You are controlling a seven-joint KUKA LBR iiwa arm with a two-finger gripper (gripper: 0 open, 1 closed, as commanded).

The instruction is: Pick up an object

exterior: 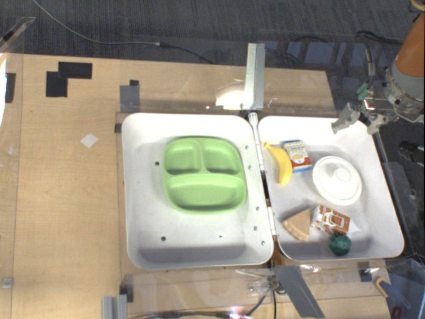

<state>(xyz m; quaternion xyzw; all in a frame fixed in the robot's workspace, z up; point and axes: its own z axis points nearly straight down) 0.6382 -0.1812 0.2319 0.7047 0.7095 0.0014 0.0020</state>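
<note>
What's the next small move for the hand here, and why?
Probably bring the hand in over the right bin and down toward one item, perhaps the white lidded cup. The hand sits at the bin's far right corner, above its rim, and the banana, carton and green ball all lie untouched.

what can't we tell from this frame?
- gripper, camera view: small and blurred at the right bin's far corner; finger state unreadable.
- Arm: cut off by the right edge.
- snack packet and small carton: print too small to read.
- green ball: too small to identify.
</note>
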